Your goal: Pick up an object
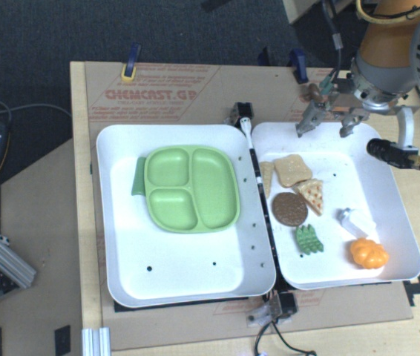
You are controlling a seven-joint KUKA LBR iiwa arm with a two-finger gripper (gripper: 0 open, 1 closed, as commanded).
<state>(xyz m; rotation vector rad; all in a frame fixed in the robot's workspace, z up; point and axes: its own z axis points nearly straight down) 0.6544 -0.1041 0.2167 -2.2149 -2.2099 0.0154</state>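
- Camera view: the grey arm with the orange band reaches in from the right, and its two-finger gripper point(327, 123) hangs over the far edge of the right shallow white bin point(388, 191), near that bin's far left corner; its jaws stand wide apart with nothing between them
- The candidates for the pick all lie in the right bin: a tan slice of toy bread point(292, 170) nearest the gripper, a triangular toy pizza wedge point(312, 194) just beside it, a round brown toy cookie point(289, 208) toward the bin's left edge, a green knobbly toy vegetable point(309, 239) nearer the front edge, a small clear bottle point(349, 220) and an orange toy pumpkin point(368, 253) by the front right corner
- The left shallow white bin point(121, 221) holds a light green divided plastic plate point(192, 188)
- Judged step: the approach, with no grasp made yet
- The next move calls for shifting toward the bin's middle, centring over one piece, descending, then closing; the bread and pizza lie flat and close together, so a clean grip looks hard there
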